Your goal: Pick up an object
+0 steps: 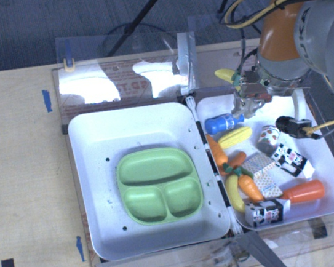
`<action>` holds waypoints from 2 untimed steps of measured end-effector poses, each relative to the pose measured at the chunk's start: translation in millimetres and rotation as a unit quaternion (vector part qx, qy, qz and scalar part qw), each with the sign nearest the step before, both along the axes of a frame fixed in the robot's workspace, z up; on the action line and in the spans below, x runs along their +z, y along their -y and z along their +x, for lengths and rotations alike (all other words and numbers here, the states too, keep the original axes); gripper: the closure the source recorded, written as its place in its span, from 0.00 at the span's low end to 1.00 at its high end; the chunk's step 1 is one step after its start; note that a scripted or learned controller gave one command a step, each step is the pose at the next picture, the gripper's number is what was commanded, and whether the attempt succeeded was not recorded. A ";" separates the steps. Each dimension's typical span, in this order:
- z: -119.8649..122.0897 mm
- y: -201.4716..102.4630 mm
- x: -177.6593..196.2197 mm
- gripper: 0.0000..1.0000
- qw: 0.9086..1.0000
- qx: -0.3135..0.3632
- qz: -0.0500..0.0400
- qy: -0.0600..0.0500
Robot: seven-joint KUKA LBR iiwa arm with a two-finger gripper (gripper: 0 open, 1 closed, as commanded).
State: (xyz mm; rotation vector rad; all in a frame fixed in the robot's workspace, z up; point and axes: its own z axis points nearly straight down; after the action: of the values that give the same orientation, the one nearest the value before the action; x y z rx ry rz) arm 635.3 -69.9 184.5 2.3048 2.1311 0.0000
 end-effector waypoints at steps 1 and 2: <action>-3.7 -31.4 0.2 1.00 0.998 0.062 0.001 -0.002; -10.9 -9.0 58.9 1.00 0.993 0.115 0.000 0.001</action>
State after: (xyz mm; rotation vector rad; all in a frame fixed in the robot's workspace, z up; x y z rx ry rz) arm 624.3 -60.9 243.4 2.0445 2.3806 0.0014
